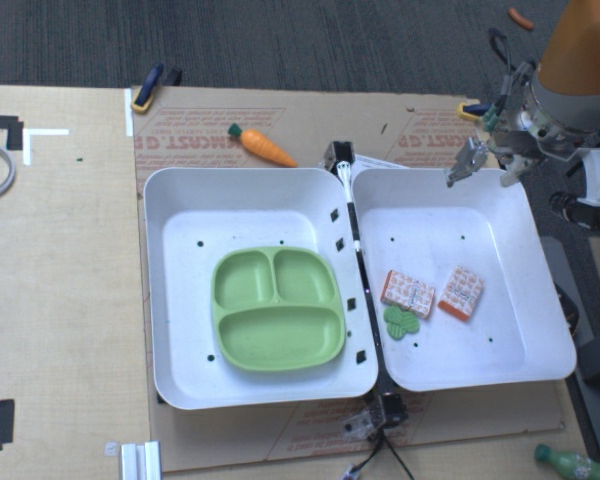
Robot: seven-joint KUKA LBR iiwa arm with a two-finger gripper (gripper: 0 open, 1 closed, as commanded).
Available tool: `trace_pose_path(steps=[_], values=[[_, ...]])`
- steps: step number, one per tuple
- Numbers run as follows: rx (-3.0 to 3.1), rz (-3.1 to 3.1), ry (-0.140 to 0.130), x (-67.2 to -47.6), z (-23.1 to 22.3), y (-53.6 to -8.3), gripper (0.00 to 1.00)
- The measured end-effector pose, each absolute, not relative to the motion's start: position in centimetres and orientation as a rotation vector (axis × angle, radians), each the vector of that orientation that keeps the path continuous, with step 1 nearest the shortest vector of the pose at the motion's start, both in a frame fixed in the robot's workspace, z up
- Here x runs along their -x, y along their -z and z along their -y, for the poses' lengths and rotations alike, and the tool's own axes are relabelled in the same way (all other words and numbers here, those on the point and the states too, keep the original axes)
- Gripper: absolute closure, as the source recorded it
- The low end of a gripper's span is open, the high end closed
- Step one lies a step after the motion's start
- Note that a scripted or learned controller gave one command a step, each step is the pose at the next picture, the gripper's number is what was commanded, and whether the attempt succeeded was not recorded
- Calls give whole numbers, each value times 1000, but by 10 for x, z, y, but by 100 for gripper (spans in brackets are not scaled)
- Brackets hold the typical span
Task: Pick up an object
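Above the right bin's [540, 298] far rim, gripper [485, 163] hovers — jaws spread, empty; approach step — next, descend onto a patterned block [408, 293].

hand [488, 165] above right bin [540, 268], green tray [277, 308]

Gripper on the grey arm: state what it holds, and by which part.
Nothing is held. The two-finger gripper hangs over the right white bin's far rim, with nothing between its fingers, well apart from the patterned orange packets below.
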State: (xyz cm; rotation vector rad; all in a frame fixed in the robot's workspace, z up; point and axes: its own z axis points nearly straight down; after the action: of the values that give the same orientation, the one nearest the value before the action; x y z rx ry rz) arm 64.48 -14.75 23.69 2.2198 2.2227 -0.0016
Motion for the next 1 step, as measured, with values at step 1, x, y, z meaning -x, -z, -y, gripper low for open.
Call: trace_pose_path(steps=[1], values=[[-2277, -2165, 2, -577, 123, -129, 0]])
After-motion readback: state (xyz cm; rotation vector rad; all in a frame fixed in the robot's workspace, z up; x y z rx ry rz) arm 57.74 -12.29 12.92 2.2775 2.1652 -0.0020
